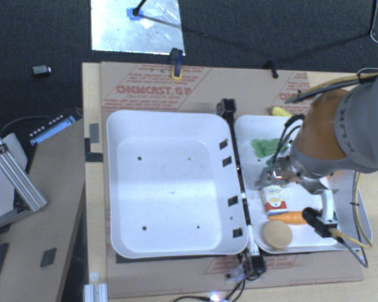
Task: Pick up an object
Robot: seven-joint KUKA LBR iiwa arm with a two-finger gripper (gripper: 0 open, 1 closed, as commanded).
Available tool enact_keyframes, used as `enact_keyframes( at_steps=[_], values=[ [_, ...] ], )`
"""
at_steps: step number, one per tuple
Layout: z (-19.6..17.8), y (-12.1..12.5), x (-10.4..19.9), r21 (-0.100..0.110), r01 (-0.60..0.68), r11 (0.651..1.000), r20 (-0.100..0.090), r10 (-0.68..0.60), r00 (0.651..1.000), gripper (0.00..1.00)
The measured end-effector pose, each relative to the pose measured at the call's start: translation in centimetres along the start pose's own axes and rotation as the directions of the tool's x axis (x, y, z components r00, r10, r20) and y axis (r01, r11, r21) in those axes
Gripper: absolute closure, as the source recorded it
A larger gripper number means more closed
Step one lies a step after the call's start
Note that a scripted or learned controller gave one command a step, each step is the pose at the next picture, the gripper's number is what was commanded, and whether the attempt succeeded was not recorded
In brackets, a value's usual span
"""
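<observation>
Gripper [269, 180] low in right bin [252, 126], above small red-white carton [274, 200]; jaw state unclear. Carrot [287, 218], tan round object [277, 234] near.

One fixed camera looks down aslant on both white bins [170, 121].

Arm [359, 128]: grey rounded housing, orange band above wrist. Black cables loop along wrist; hand [272, 176] metallic grey, details indistinct.
</observation>
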State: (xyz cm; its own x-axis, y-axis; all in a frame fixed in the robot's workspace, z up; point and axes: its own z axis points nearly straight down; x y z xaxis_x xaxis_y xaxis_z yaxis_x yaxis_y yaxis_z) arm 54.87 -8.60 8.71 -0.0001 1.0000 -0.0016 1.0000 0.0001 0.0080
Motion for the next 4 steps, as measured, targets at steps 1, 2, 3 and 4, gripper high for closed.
enact_keyframes(
  at_steps=[1, 2, 3, 4],
  values=[
    [-0.1, -6.1, -0.1, -0.002, -0.001, 1.000, 0.001, 0.001, 1.000, 1.00],
    [-10.3, -3.3, 6.8, -0.004, 0.012, 1.000, -0.003, -0.012, 1.000, 1.00],
    [-15.3, -6.1, 8.9, 0.002, 0.007, 1.000, -0.003, -0.007, 1.000, 1.00],
    [-16.4, -4.2, 13.8, 0.004, 0.010, 1.000, -0.004, -0.010, 1.000, 1.00]
  ],
)
